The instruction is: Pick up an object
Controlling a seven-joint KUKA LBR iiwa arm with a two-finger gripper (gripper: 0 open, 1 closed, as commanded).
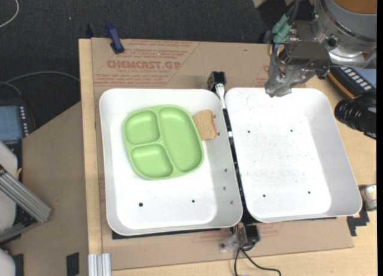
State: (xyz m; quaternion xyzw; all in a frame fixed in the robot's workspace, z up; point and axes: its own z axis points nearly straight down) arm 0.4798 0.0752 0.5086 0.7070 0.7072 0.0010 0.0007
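Hovering over the far edge of the right bin (335, 149), my gripper (279, 87) points down near the rim — whether it is released or clenched I cannot tell from this angle. Well apart from it, in the left bin (119, 209), a green divided plate (163, 142) lies flat, and a tan cracker-like piece (206, 124) rests just beside it, touching its right edge — close to the divider between the bins.
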